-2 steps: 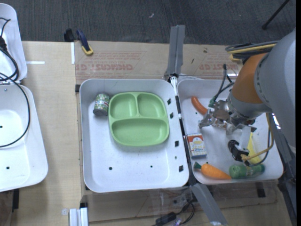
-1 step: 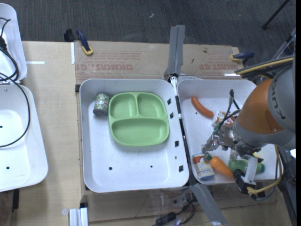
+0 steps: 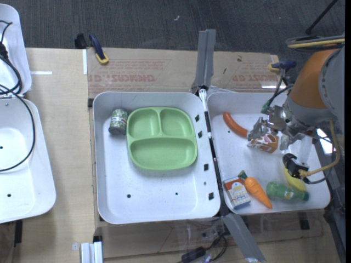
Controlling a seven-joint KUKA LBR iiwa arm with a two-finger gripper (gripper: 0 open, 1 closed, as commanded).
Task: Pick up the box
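You were looking down at a slant on a wooden bench [image 3: 60, 86] that carried two shallow white bins side by side. The left bin [image 3: 109, 196] held a green divided plate [image 3: 162, 137] and, just beside its upper left corner, a small can [image 3: 117, 121] lying on its side. The right bin [image 3: 219, 108] held the clutter: an orange hot dog or sausage toy [image 3: 236, 124] near the top left, a small blue-and-white carton [image 3: 237, 192] at the lower left edge, a toy carrot [image 3: 256, 191] touching that carton, a green bottle [image 3: 286, 192] lying down at the lower right, and a banana [image 3: 294, 178] just above the bottle. The box [image 3: 264, 142], small with red and white printing, sat near the middle of the right bin. The grey arm with its orange band reached in from the right, and the gripper [image 3: 267, 130] was low over the box, apparently touching or right against its top edge. You could not tell whether the gripper was released or clenched, because the angle and the clutter of metal hid it. As a judgement, the approach looked finished but the pick itself was not: the box appeared to rest on the bin floor, so closing on it and lifting it clear remained to be done.
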